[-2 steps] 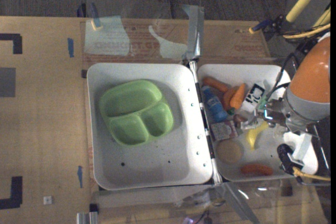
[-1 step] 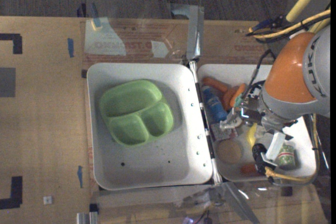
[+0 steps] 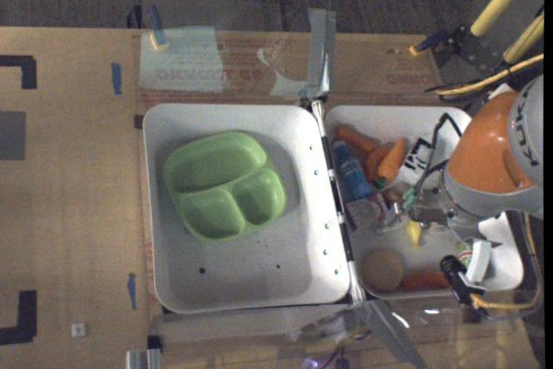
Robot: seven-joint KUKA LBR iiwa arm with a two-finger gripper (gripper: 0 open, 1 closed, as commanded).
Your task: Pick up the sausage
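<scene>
Poised over the right bin with pincer lowered, opening impossible to tell; sausage nearward of pincer, apart from it, long axis left-to-right.

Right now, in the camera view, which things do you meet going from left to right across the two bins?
Green divided plate → blue bottle → orange carrot → grey arm with its orange band.

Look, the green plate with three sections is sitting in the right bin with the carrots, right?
Not quite. The green plate with three sections sits in the left bin, as the camera view shows. The carrots are in the right bin.
</scene>
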